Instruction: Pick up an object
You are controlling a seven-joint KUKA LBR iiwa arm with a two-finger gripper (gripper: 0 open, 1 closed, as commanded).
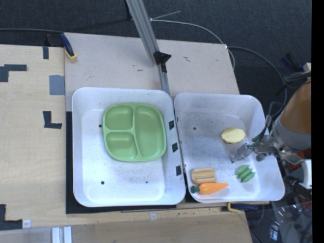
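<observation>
Nearest the camera, a carrot (213, 188) lies beside a bread roll (203, 175) in the right bin (212, 105). Green beans (245, 173) and a yellow chip (233, 134) flank the pincer (240, 153), whether open or closed I cannot tell. Left bin (86, 186) holds a green plate (134, 132).

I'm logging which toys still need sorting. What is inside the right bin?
Inside the right bin lie a yellow potato-like piece, a bread roll, a carrot and green pea pods. The gripper hangs over the floor between them, covering a small patch beneath it.
</observation>
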